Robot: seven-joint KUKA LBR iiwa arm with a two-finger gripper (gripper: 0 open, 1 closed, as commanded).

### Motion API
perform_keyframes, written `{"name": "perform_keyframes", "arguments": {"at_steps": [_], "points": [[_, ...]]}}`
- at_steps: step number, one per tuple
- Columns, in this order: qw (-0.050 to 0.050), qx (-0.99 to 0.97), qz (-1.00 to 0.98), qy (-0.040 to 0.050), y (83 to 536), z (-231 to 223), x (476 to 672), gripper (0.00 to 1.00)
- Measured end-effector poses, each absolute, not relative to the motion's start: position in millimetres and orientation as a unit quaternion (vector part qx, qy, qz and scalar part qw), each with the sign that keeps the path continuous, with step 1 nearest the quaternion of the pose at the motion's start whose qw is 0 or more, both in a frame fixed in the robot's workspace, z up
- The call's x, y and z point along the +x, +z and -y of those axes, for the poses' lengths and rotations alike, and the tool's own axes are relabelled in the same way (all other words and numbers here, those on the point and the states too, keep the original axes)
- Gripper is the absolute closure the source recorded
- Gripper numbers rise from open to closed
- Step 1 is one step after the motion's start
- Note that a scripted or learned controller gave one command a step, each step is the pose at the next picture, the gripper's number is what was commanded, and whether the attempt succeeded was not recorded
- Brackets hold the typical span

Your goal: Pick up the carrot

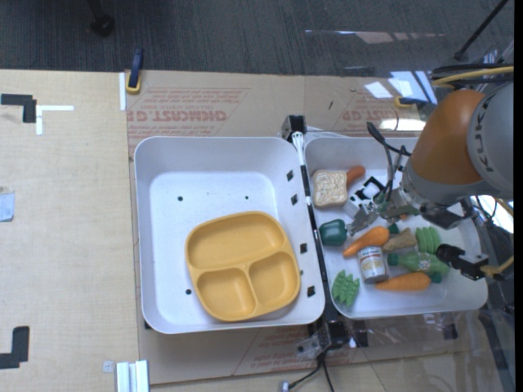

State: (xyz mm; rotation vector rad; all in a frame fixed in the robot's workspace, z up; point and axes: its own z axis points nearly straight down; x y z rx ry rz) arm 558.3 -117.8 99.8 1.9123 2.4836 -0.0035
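Cardboard-covered bench (pixel 65 219) with two white bins (pixel 155 243), dark carpet (pixel 261 15) behind.

carrot: smooth orange tapered toy carrot (pixel 368 239) | pose: lying flat, slanted | place: directly below-left of the pincer (pixel 377 211), nearly touching

So the yellow divided plate (pixel 242 265) sits in the left bin (pixel 155 219). Off to its right, in the other bin (pixel 458 299): a cracker-looking square (pixel 330 188), a dark green pepper (pixel 333 232), a small can (pixel 373 265) and a bumpy light-green veggie (pixel 346 287) nearest the plate's lower right.
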Motion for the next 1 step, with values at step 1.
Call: {"name": "perform_keyframes", "arguments": {"at_steps": [1], "points": [[0.004,0.612,-0.791,-0.0016,106.8,119.1,559.5,1.0]]}}
